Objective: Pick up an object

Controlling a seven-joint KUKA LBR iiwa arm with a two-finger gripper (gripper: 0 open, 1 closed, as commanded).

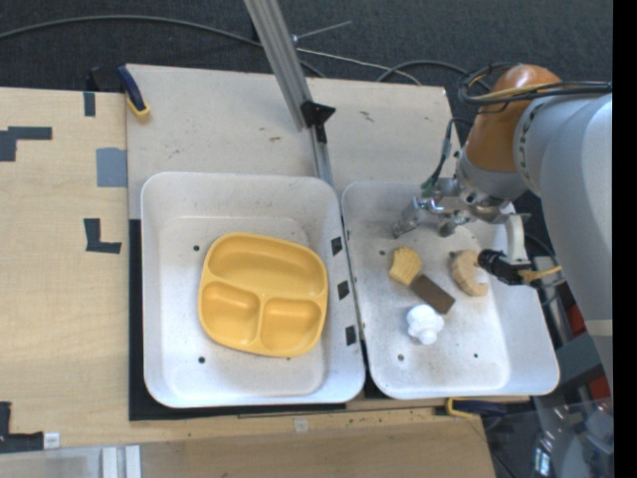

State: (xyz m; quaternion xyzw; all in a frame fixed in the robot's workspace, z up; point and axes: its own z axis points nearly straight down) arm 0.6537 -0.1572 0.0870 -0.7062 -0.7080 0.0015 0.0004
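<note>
Starting at the near edge, the tabletop [60, 366] was found to carry two shallow white bins side by side. The left bin [159, 267] was seen to hold a yellow divided tray [264, 293], lying flat near its middle, with three compartments visible.

The right bin [498, 366] was found to hold four small objects, grouped in its middle. Nearest the camera, a white crumpled object [425, 323] was noted. Just beyond it, and apparently touching it, a small dark brown block [433, 293] was seen lying at a slant. A tan, sponge-like piece [404, 265] was recorded just to the left of the block's far end, and a second tan piece [468, 272] to the block's right, beside a black and orange part of the arm's fittings.

Further back, the hand [423, 217] was observed over the far part of the right bin, pointing toward the left and set apart from all four objects. No object was seen between its fingers; whether the fingers were spread or closed could not be determined. The grey arm [572, 167], with its orange band [498, 118], was seen reaching in from the right.

At the far side, a metal rail [279, 48] was noted running down at a slant to the gap between the bins, with cables lying on the dark floor beyond.
</note>
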